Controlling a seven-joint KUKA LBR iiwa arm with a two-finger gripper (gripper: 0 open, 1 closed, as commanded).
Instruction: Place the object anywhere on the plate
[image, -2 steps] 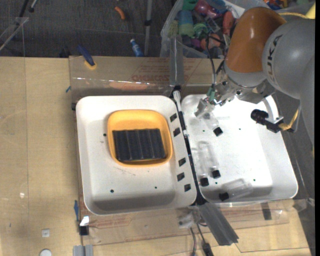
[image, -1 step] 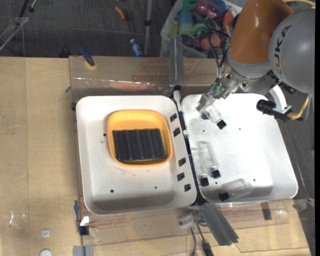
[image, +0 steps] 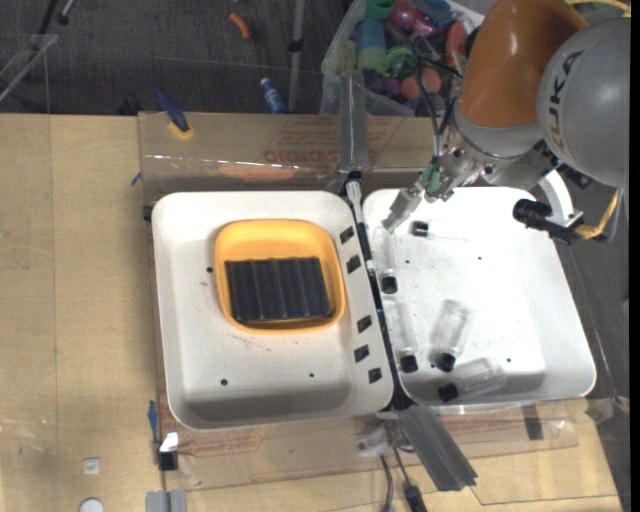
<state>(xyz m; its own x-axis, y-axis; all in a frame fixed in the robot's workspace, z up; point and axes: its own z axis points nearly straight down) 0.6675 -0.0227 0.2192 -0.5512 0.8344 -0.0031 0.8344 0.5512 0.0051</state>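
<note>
An orange-yellow plate (image: 275, 240) sits in the left bin (image: 190, 370), and a dark ridged rectangular piece (image: 277, 289) lies flat on its middle. My gripper (image: 412, 202) hangs over the back left corner of the right bin (image: 540, 300), close to the divider and well away from the plate. A small black item (image: 420, 229) lies on the bin floor just below it. Nothing is visibly held.
Several clear vials with black caps lie in the right bin's front left part, one (image: 447, 335) tilted and another (image: 472, 381) near the front wall. Black clips (image: 362, 295) line the divider between the bins. A crate of colourful items (image: 400, 45) stands behind.
</note>
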